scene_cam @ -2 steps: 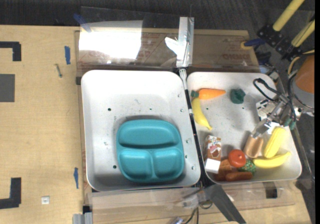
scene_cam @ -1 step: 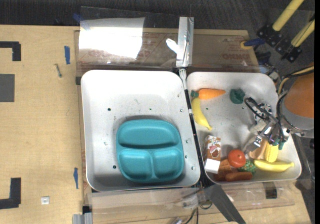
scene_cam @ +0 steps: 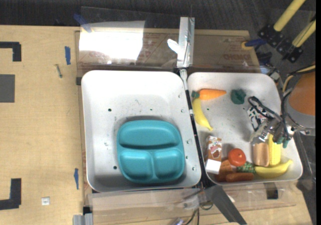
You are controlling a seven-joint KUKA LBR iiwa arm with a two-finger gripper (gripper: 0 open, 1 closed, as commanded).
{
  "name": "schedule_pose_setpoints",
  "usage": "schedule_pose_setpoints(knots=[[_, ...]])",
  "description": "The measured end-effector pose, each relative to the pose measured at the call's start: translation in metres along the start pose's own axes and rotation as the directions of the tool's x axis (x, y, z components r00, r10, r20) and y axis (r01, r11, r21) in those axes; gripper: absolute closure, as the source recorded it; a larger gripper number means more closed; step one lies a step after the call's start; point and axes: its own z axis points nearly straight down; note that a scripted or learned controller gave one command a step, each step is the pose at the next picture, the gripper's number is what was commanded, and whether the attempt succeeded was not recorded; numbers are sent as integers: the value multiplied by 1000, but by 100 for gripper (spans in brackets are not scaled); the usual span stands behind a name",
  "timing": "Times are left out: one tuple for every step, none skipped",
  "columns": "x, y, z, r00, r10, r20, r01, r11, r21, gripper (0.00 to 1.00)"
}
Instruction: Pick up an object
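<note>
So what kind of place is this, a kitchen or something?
More likely a robot test bench than a kitchen. Two white bins sit on a taped board, the food looks like toys, such as a carrot and banana, and a robot gripper reaches into the right bin beside a teal tray.

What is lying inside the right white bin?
The right bin holds a carrot, two bananas, a tomato and a green piece. The end effector covers part of the floor.
</note>
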Motion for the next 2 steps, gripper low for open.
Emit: schedule_pose_setpoints(knots=[[12,18,-172,997,80,8,-81,997,8,100],[-48,69,-181,999,-42,-3,42,999,13,100]])
